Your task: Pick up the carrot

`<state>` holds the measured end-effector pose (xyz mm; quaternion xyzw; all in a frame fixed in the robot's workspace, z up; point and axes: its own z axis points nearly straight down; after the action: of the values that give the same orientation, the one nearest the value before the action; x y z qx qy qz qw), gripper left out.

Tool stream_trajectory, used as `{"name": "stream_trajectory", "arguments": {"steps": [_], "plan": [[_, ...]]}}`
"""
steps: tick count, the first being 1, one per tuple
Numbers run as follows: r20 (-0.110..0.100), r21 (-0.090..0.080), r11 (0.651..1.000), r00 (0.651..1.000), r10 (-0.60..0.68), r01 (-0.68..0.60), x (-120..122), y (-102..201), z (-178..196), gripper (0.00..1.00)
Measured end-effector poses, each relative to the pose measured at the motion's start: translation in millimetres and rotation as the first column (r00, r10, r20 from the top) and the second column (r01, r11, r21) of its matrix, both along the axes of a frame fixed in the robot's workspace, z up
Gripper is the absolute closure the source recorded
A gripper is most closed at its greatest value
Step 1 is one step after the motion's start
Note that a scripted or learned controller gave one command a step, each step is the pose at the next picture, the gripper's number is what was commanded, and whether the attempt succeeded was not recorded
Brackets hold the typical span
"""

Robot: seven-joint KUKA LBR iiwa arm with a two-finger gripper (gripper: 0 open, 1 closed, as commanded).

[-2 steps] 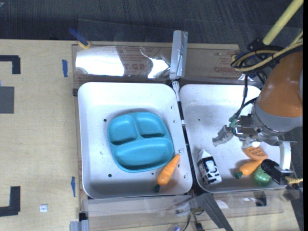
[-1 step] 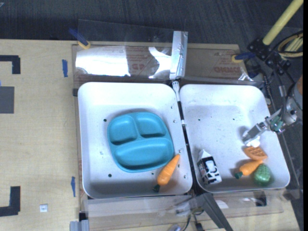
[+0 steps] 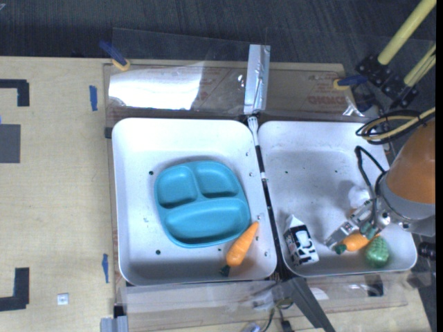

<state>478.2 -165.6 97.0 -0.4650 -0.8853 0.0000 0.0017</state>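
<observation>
Right bin (image 3: 311,151): carrot (image 3: 356,242) at gripper (image 3: 360,228)

Faint reddish print on brown cardboard strip (image 3: 325,92) behind white bins, illegible; black marks on small white carton (image 3: 301,244), unreadable.

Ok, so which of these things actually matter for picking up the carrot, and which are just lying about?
For the job:
- carrot, left bin, against the plate's edge
- gripper, over the right bin
- orange piece by the gripper, possibly a second carrot

Lying about:
- blue divided plate
- black-and-white carton
- green item
</observation>
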Motion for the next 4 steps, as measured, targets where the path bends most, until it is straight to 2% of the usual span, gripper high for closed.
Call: {"name": "stream_trajectory", "arguments": {"steps": [1,2,3,4], "plan": [[0.007,0.001,0.997,0.997,-0.079,0.079,3,-4,-10,0.00],[0.008,-0.002,0.988,0.988,-0.152,0.152,32,-3,33,0.00],[0.025,-0.003,0.975,0.975,-0.221,0.221,8,-32,-4,0.00],[0.026,-0.015,0.999,0.999,0.047,-0.047,8,-18,-3,0.00]]}}
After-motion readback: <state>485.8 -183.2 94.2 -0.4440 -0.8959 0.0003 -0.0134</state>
